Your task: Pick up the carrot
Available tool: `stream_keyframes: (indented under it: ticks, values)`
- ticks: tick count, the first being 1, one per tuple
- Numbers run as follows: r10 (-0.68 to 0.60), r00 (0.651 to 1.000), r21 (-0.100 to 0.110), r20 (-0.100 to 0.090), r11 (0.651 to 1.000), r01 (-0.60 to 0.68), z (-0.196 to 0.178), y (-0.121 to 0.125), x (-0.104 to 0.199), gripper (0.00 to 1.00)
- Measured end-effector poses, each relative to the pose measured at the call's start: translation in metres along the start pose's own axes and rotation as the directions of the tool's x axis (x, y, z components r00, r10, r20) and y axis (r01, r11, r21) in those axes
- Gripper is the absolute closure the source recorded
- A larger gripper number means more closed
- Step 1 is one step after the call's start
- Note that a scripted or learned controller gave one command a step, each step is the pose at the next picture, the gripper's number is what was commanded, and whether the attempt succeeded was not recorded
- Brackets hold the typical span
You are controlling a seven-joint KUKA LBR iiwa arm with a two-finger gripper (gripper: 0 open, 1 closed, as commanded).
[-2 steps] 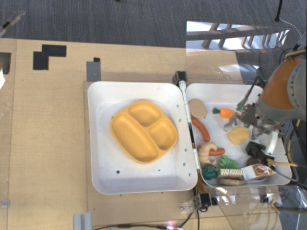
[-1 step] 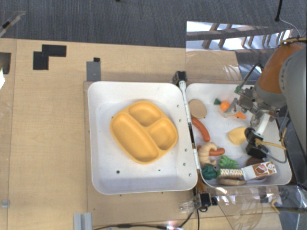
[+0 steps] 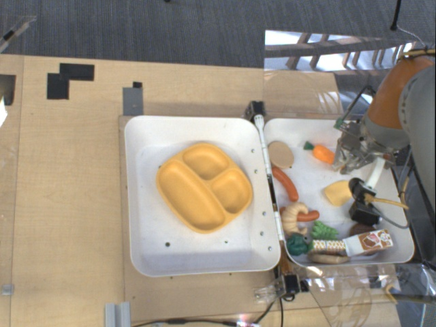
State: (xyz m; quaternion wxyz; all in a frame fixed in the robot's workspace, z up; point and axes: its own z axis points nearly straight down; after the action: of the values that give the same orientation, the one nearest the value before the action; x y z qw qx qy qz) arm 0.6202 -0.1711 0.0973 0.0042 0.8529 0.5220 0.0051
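Observation:
A small orange carrot (image 3: pixel 321 152) with a green top lies near the back of the right bin (image 3: pixel 310 182). My gripper (image 3: pixel 348 162) hangs just to the carrot's right, its fingertips low over the bin floor. Nothing shows between the fingers, and the carrot lies apart from them.
The right bin also holds a tan disc (image 3: pixel 281 154), a red sausage (image 3: pixel 285 183), a yellow cheese wedge (image 3: pixel 337 193), a croissant (image 3: pixel 296 214), broccoli (image 3: pixel 323 231) and a brown packet (image 3: pixel 371 240). A yellow divided plate (image 3: pixel 204 185) sits in the left bin (image 3: pixel 146 237).

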Motion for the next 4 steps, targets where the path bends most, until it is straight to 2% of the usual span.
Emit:
stream_keyframes:
  ticks: [1,2,3,4]
  values:
    - [-0.001,1.0,0.001,0.0,1.0,0.001,0.001,0.0,0.0,0.0]
    - [-0.009,1.0,0.0,0.001,1.0,0.009,-0.009,0.001,0.002,1.0]
    - [-0.097,0.995,-0.01,-0.004,0.995,0.097,0.003,-0.09,0.001,1.0]
    - [-0.262,0.965,0.001,0.001,0.965,0.262,0.01,0.002,0.016,1.0]
